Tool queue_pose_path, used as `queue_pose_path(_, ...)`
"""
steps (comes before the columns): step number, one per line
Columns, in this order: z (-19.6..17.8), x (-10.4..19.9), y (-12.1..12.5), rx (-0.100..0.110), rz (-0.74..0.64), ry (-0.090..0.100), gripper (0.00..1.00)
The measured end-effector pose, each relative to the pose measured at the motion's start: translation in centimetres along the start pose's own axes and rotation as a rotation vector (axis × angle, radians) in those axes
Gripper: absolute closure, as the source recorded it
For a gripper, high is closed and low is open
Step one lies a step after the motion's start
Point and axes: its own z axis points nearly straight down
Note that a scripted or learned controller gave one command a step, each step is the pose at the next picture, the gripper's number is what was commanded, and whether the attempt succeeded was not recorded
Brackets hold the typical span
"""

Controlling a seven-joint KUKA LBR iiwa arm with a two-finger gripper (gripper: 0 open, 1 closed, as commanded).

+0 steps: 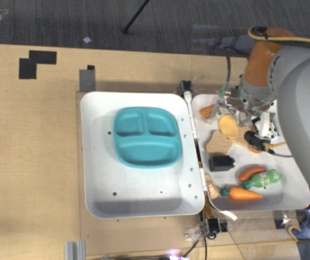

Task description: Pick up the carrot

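Note:
The carrot is orange with a small green top at its left end. It lies flat near the front edge of the right bin. My gripper is at the far end of that bin, below the orange wrist band, well apart from the carrot. It hangs just above a yellow potato-like piece. The wrist body hides its tips.
A red-orange pepper and a green vegetable lie just behind the carrot. A black block, a bread slice and a small orange piece are further back. The left bin holds a teal divided plate.

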Motion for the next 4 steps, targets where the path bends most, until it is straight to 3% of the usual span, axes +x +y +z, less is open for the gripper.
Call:
queue_pose_path(1,-1.4,0.1,0.3,-0.012,-0.009,-0.004,1.0)
queue_pose_path(2,-22.7,-5.0,-4.9,-0.048,-0.237,-0.009,1.0)
queue_pose_path(3,-21.8,-4.8,-5.1,-0.032,-0.239,-0.004,0.0)
queue_pose_path(4,-8.8,-4.2,-9.9,-0.014,-0.194,0.003,0.0)
